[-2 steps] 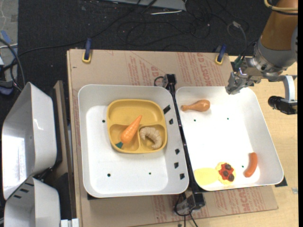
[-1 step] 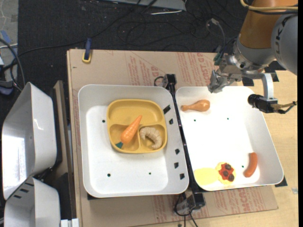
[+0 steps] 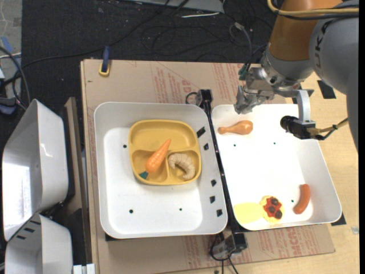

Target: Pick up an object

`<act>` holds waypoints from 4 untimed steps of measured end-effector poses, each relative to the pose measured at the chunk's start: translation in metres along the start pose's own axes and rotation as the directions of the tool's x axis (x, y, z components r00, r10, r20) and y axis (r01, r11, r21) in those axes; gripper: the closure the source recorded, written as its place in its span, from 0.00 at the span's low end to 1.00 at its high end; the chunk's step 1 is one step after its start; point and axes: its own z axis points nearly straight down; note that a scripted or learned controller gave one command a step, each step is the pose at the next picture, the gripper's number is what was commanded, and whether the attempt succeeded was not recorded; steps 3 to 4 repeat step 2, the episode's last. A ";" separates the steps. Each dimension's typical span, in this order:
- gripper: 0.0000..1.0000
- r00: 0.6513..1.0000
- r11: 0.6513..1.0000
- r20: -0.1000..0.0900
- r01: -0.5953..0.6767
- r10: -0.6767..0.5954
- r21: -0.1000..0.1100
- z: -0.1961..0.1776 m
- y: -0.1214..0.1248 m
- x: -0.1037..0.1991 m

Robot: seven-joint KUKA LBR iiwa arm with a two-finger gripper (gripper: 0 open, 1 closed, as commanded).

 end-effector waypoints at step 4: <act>1.00 1.000 1.000 0.000 0.001 -0.001 0.002 0.021 0.000 0.103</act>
